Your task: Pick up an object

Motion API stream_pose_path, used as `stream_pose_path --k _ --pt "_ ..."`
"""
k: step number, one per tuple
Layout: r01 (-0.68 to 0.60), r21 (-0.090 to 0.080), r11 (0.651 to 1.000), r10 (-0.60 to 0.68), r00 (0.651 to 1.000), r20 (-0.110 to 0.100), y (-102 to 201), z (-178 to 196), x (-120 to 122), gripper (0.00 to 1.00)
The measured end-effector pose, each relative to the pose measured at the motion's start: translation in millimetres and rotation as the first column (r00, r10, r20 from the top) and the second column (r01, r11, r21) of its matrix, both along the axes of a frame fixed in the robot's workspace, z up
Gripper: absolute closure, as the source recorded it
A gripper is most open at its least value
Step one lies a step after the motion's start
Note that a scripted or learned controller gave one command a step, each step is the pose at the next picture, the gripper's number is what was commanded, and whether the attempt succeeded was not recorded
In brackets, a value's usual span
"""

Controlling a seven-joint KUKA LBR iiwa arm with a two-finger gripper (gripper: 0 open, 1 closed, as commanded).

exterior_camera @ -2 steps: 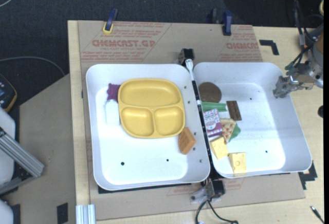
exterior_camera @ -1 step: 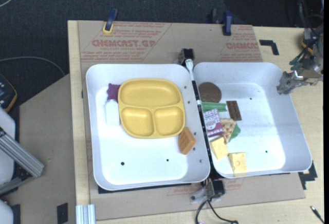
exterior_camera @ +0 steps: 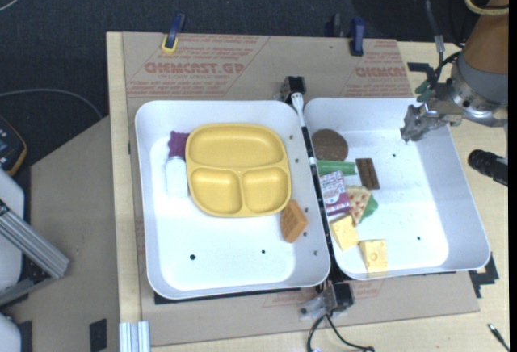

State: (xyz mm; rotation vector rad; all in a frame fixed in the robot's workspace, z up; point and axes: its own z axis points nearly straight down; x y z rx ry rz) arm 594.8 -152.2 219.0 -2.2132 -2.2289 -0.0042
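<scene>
A grey robot arm reaches in from the right, its pincer (exterior_camera: 414,126) hanging over the upper right part of the right bin (exterior_camera: 436,205). Whether the pincer is clenched or released cannot be told from this slanted overhead view; nothing is seen in its grip.

The things it could pick up lie well apart from it, crowded along that bin's left wall, probably where they slid or were dropped. From top to bottom: a round brown cookie (exterior_camera: 329,145), a dark chocolate bar (exterior_camera: 367,173), a green and white packet (exterior_camera: 334,178), a pizza slice (exterior_camera: 358,202), and two yellow cheese blocks (exterior_camera: 372,253).

In the left bin (exterior_camera: 234,270), a yellow divided plate (exterior_camera: 237,167) takes up the middle. A purple item (exterior_camera: 178,144) and a white bottle (exterior_camera: 175,178) peek out at its left edge, and a tan piece like bread (exterior_camera: 294,222) lies at its lower right corner.

Both bins rest side by side on a cardboard-covered tabletop (exterior_camera: 242,60). No object appears lifted yet, so the pick seems not yet begun.
</scene>
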Motion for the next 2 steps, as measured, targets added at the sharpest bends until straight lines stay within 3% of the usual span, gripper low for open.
stream_pose_path --k 2 --pt "0.001 -0.001 1.0 -0.001 1.0 0.003 92.0 -9.7 46.3 1.0"
